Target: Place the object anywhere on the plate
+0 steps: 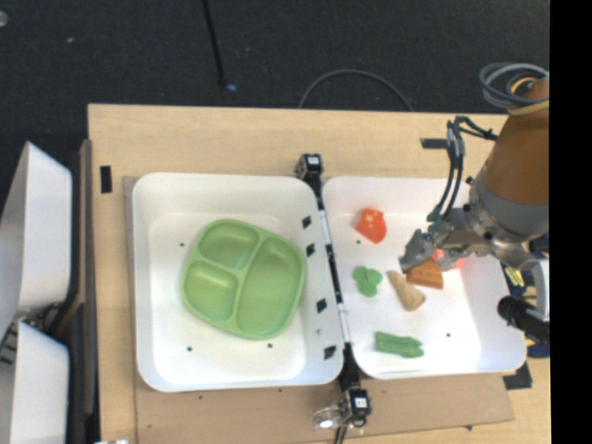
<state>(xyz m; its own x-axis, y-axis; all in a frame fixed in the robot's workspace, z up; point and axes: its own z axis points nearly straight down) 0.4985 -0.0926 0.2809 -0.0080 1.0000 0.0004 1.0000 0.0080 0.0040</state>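
Above the right bin (462, 340), the gripper (427, 255) is seen low over an orange wedge (427, 276); its opening cannot be told. A green plate (244, 278) is shown in the left bin (166, 359). The picking step is judged current; a secure grasp is required next.
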